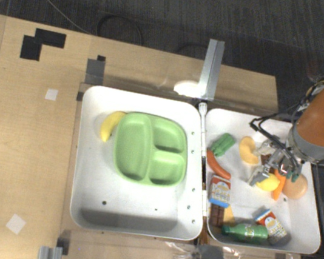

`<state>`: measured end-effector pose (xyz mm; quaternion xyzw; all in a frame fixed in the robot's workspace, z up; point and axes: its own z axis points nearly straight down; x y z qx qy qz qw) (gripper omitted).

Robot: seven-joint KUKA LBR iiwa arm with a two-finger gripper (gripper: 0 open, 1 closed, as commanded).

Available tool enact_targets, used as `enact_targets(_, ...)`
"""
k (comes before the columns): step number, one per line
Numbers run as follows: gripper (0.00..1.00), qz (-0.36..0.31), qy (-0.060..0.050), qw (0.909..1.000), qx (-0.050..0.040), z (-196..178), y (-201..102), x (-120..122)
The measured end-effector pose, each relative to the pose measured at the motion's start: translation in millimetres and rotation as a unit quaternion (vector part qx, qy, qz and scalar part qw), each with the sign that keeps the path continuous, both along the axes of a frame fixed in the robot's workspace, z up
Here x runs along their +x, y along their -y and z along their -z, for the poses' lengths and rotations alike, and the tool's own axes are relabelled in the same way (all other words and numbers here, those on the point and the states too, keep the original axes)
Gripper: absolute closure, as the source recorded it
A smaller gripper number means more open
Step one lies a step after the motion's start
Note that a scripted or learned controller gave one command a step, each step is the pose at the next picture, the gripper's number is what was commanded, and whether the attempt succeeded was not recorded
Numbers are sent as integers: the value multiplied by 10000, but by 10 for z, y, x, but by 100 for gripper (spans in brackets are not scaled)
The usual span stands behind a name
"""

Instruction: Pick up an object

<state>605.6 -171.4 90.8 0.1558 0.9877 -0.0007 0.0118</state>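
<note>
The end effector (272, 170) is lowered into the right bin (309, 240), over a yellow-orange toy (271, 184); whether its fingers are apart or together cannot be told. The descent is best centred on that toy, clear of the peach-coloured ball (296, 186) just beside it.

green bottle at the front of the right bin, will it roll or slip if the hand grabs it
The green bottle lies on its side, so a nudge would probably roll it. It looks smooth and rounded, so it may slip. The carton close behind might block it.
</note>
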Motion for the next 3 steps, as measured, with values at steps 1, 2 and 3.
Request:
enact_targets(1, 0, -69, 1, 10000, -5, -7, -62, -241)
enact_targets(2, 100, -101, 49, 9999, -18, -119, -65, -202)
enact_targets(3, 100, 826, -90, 9965, 34, -587, -230, -849)
